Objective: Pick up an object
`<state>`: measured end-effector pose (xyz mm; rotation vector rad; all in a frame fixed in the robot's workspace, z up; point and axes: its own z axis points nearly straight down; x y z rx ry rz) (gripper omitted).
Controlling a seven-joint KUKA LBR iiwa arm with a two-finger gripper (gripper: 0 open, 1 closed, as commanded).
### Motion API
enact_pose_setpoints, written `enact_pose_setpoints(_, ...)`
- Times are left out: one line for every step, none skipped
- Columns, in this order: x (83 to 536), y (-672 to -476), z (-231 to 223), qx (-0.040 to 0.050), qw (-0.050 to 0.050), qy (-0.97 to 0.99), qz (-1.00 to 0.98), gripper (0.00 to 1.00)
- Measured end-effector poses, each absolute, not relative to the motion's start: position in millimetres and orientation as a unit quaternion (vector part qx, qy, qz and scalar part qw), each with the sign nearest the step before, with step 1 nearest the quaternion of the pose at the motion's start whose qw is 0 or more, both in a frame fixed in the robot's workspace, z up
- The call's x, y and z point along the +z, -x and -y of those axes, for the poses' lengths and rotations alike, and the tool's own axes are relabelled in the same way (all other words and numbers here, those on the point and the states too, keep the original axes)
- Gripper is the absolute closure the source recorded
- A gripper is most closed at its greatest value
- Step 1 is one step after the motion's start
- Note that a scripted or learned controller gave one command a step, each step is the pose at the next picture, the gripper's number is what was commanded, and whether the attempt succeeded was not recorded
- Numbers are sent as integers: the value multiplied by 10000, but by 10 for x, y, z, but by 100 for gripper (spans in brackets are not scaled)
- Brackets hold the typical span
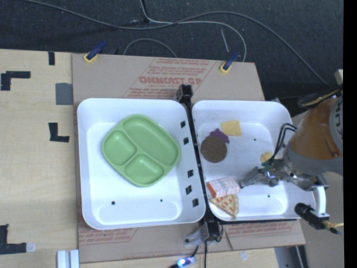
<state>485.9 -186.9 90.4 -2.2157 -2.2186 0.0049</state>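
- The objects to pick lie in the right bin (279, 111): a brown round cookie-like disc (213, 149) near its left wall, with a small purple piece (217, 134) touching its upper edge and a yellow cheese-like wedge (231, 128) just beside that.
- Toward the bin's front left corner sit a white-and-red toy food block (223, 186) and, touching it on the near side, a pizza-slice-like piece (226, 205).
- A small yellow bit (267, 157) shows near the arm's wrist, partly hidden.
- The pincer (245, 181) hangs low over the right bin, its dark tip just beside the white-and-red block; whether its fingers are spread or closed cannot be told, and nothing is seen between them.
- The arm reaches in from the right, its orange band (313, 134) above the bin's right rim, the wrist slanting down and left.
- The left bin (89, 149) holds a green divided plate (141, 149), turned cornerwise.
- Both bins rest on cardboard (167, 77) on the desk (33, 166), clamped at the far edge.
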Motion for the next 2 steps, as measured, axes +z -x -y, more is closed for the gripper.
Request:
enact_pose_setpoints(854,-4862,1872,6,-7,7070,7073,0)
enact_pose_setpoints(961,-4863,1877,8,-22,7070,7072,100)
